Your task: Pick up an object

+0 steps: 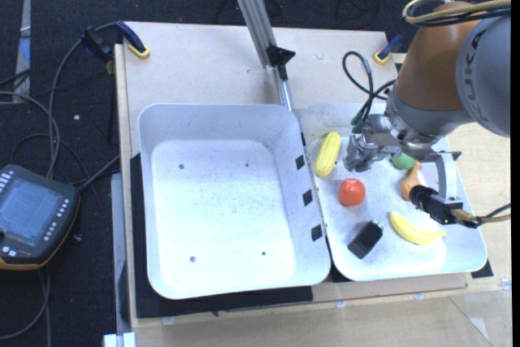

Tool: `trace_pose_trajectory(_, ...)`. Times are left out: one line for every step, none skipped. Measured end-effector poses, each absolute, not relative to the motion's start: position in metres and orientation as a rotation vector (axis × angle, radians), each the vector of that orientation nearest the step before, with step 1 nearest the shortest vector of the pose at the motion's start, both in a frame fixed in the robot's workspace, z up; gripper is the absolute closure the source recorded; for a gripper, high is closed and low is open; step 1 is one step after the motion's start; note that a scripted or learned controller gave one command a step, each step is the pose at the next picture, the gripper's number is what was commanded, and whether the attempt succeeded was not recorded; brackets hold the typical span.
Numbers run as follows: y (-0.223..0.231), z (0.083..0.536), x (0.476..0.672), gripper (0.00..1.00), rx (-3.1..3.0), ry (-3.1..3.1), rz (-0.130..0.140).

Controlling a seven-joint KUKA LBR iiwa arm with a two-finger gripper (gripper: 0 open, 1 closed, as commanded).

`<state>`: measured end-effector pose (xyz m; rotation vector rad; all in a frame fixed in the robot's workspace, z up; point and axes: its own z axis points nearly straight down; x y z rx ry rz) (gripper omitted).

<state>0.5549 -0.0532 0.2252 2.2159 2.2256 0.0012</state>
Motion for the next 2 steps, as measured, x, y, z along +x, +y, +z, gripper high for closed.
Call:
trace_pose_trajectory(0.002,0.218,0.574,1.00,2.216,2.228,0.001)
trace_pose_trajectory(0.053,0.232,0.589,1.00,2.216,2.227,0.002)
